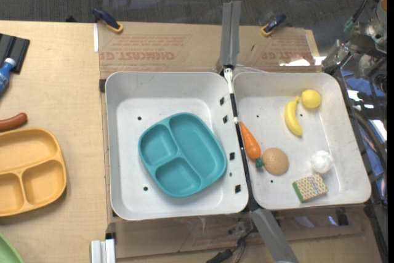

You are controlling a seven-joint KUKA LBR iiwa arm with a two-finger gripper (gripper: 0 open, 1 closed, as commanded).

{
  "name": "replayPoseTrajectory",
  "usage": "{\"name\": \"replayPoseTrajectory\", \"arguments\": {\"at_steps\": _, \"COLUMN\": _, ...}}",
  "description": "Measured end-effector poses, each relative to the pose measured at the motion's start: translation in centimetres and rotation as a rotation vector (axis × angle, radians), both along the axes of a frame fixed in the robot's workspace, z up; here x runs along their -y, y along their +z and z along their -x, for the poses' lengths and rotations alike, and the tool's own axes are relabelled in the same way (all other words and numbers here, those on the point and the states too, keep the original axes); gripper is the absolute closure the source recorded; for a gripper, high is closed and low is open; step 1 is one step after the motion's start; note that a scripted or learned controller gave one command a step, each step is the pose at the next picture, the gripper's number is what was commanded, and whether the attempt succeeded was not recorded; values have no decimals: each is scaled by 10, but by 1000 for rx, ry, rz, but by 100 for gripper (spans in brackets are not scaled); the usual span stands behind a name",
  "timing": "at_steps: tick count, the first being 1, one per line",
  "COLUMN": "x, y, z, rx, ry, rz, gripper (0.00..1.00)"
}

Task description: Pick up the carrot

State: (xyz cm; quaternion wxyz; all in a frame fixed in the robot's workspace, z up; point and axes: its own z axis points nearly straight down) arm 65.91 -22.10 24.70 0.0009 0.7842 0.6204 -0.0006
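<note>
At right bin's point(345, 132) left wall, carrot point(249, 140), tool point(369, 21) far off, grip unclear

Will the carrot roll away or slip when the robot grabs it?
The carrot looks like a smooth, stiff toy, so it might slip between fingers. It is round and tapered, so a nudge would probably roll it in a curve. It lies against the bin wall, which may block rolling that way.

Probably a robotics lab — clamped cardboard point(203, 49), twin white bins point(123, 132).
</note>
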Motion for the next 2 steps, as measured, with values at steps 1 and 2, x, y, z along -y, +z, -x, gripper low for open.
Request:
{"name": "replayPoseTrajectory", "arguments": {"at_steps": 1, "x": -32, "y": -126, "z": 0, "rx": -2, "ry": 285, "rz": -2, "gripper": 0}}
{"name": "replayPoseTrajectory", "arguments": {"at_steps": 2, "x": -99, "y": -108, "z": 8, "rx": -1, "ry": 439, "rz": -2, "gripper": 0}}
